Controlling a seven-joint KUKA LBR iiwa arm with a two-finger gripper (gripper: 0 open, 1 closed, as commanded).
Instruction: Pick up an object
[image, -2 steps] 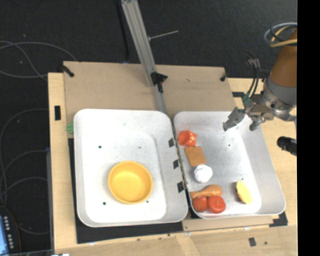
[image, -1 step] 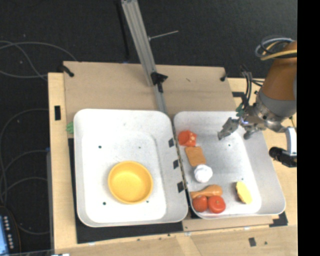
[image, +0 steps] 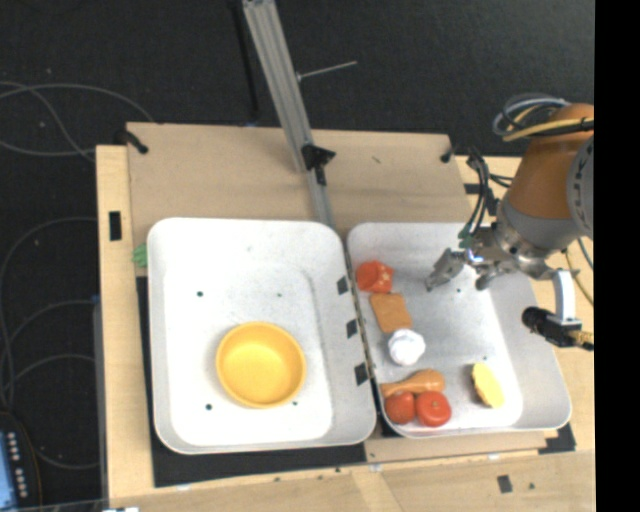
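My gripper (image: 462, 274) hangs over the upper right part of the right bin (image: 455, 240), open, with nothing between its fingers. To its left in that bin lie a red tomato-like piece (image: 373, 276), a tan cracker-like slab (image: 391, 312) and a white round object (image: 406, 348). Along the bin's front edge rest an orange carrot-like piece (image: 415, 382), two red round pieces (image: 418, 407) and a yellow piece (image: 487, 384). The left bin (image: 240, 250) holds a yellow bowl (image: 260, 364).
A slanted metal pole (image: 290, 100) rises from between the bins at the back. The bins sit on a tan board (image: 220, 170), with dark floor and cables around it.
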